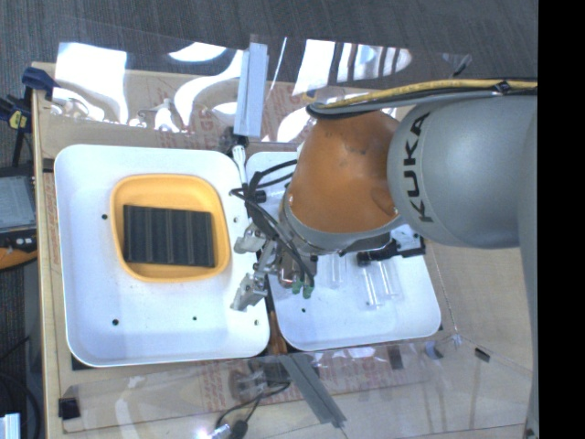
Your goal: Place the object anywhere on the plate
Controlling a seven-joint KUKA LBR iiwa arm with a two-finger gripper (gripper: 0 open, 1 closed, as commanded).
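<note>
White shallow bins sit side by side on a pale wooden counter (480, 314), seen from above at a slant. Nearest the camera are the front rims of the left bin (155, 327) and the right bin (366, 332). Just beyond them, the pincer (274, 277) hangs over the seam where the two bins meet; whether it is spread or pressed together cannot be told, and nothing can be made out in its grasp. On the view's right of the pincer, a few clear plastic pieces (382, 283) lie in the right bin. Well to the pincer's other side, in the left bin, a yellow plate (164, 188) carries a dark ridged block (171, 236) (it lies flat, wholly inside the plate's rim). Behind and above the pincer rises the orange band (343, 181), then the grey arm (457, 172).
</note>
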